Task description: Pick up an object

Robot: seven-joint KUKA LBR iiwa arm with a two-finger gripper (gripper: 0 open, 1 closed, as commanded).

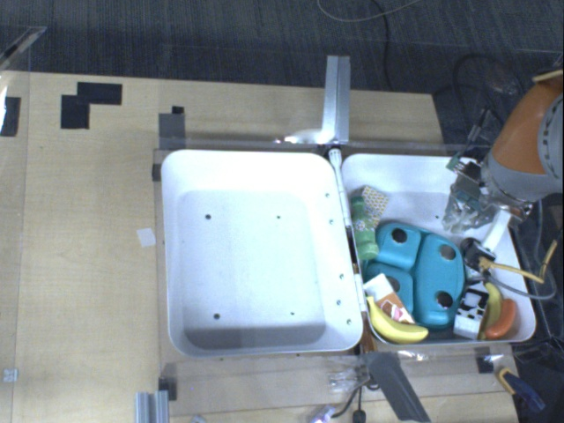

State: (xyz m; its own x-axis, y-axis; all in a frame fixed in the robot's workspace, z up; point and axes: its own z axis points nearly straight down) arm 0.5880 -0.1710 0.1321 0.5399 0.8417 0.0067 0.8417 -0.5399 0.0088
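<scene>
My gripper (461,211) hangs over the back right part of the right bin (414,167), below the grey arm with its orange band (529,126). It is just right of a large teal plastic piece (423,267) that fills the bin's middle. I see nothing held in it. A yellow banana (394,326) lies at the bin's front, beside a small white and red box (388,293). A green item (362,221) and a dotted packet (374,201) rest against the bin's left wall.
The left bin (251,249) stands alongside, with a metal post (337,100) behind the divide. A black-and-white checkered item (471,307), a red-orange object (500,322) and a yellow piece (493,296) crowd the right bin's front right corner.
</scene>
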